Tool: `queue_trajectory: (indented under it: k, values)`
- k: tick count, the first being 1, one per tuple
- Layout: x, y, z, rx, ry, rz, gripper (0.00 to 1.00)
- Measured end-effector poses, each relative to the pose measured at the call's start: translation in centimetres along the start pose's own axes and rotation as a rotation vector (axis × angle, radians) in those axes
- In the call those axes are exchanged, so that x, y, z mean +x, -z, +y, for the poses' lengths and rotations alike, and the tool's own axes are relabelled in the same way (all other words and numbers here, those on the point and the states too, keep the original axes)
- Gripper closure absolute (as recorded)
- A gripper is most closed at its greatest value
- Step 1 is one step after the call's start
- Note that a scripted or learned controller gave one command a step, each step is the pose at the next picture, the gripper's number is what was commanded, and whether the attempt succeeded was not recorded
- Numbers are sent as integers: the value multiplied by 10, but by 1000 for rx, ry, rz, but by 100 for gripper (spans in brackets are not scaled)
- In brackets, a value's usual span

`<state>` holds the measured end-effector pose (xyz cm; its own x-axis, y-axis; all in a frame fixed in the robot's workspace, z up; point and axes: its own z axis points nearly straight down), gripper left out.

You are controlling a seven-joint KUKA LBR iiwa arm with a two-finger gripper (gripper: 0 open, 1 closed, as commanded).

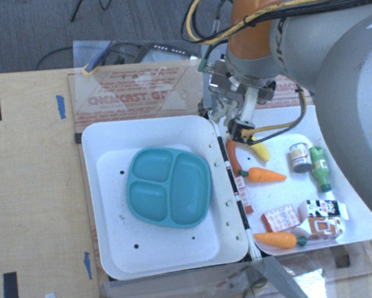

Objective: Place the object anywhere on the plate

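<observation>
Where the hand (218, 112) hangs over the right bin (288, 193), far-left corner | grip: cannot tell | carrot (265, 175) nearby, untouched

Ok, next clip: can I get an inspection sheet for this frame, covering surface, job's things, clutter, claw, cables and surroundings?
Surface: left bin and right bin, white, side by side.
Job's things: teal plate in the left bin, nothing on it; which object is meant cannot be told.
Clutter: right bin holds far carrot, near carrot, banana, can, green bottle, red box, cartons.
Claw: claw over the right bin's far corner by the divider.
Cables: yellow cables loop above the wrist; black cables on the floor.
Surroundings: clear sheet behind the bins; blue tape on the bench.
</observation>
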<state>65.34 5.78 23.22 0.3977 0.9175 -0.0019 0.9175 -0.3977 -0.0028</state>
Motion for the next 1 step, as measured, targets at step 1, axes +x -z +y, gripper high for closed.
queue_trajectory:
  k: [1]
  values:
    - [-24,-51,23,5,61,-2,100]
